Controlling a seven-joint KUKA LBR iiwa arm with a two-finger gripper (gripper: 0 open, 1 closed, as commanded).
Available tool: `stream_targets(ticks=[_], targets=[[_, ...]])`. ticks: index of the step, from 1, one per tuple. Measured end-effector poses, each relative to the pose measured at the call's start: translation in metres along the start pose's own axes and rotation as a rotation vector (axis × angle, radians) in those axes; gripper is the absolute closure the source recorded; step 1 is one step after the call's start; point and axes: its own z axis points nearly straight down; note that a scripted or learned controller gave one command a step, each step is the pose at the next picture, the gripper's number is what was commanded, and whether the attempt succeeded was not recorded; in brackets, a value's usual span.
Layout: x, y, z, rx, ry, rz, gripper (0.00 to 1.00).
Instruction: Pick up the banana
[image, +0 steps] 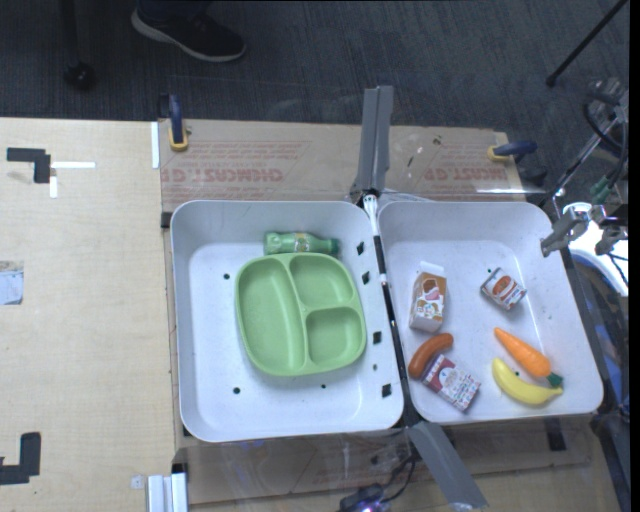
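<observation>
Yellow banana (524, 387): lying in right-hand white bin (470, 232), near corner toward camera and arm side, curved, apart from end effector. Orange carrot (522, 353) with green tip: just beside banana on its far side, angled across it, possibly touching. Red sausage (430, 354): near bin's inner wall, tilted. Small red-and-white packet (452, 384): touching or just beside sausage's lower end. Carton with brown-and-white label (428, 300): beyond sausage, lying flat. Small red-and-white box (502, 289): toward right wall, well apart from banana. Left-hand white bin (190, 330): holds green three-compartment tray (298, 314) at a slight angle; green bottle (299, 243) on its side just beyond tray's far edge. Grey divider post (375, 135) between bins at far side. Arm parts and end effector (585, 225) at right edge, above right bin's far right corner; blurred and partly cut off, finger state not determinable. Bench (80, 300): pale wood surface to left of bins.
</observation>
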Motion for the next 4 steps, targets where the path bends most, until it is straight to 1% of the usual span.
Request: stream_targets(ticks=[1,2,3,4], targets=[[-0.002,-0.059,0.072,-0.001,0.0,0.008,0.0],[0.035,-0.078,0.15,-0.001,0.0,-0.403,0.0],[0.063,-0.077,0.101,-0.002,0.0,-0.337,0.0],[0.062,-0.077,0.194,-0.003,-0.001,-0.306,0.0]])
